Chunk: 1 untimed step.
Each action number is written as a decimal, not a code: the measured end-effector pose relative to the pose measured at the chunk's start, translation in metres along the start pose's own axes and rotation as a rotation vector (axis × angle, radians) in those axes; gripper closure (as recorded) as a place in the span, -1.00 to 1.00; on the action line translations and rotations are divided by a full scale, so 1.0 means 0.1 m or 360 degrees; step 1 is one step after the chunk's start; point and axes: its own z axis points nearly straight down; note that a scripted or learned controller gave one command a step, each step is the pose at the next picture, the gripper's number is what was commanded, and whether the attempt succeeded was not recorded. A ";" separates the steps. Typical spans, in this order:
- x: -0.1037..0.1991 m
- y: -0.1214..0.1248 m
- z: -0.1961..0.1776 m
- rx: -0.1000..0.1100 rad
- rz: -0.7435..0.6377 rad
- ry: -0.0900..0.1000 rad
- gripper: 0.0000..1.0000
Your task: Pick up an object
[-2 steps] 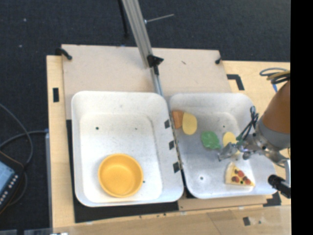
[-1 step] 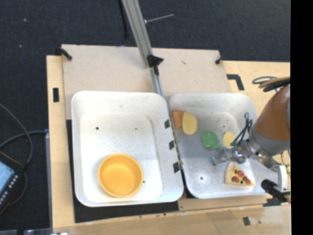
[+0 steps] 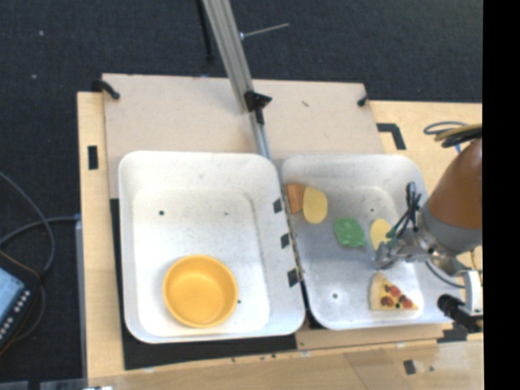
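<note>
Gripper (image 3: 388, 255) state unclear, seemingly just above pizza slice (image 3: 391, 294) in right bin (image 3: 325, 311).

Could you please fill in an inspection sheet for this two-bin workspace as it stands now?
Surface: wooden bench bearing the left bin and right bin.
Job's things: yellow bowl in left bin; toy pizza slice, green piece, yellow pieces and an orange-brown piece in right bin.
Clutter: nothing seen.
Grippers: hand low in right bin, between the pizza slice and a yellow piece; grasp unclear.
Cables: black cables on the floor at left; more at the bench's right.
Surroundings: dark carpet, aluminium post.
</note>
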 end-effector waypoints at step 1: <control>-0.08 0.09 -0.49 -0.0002 -0.0012 -0.0001 1.00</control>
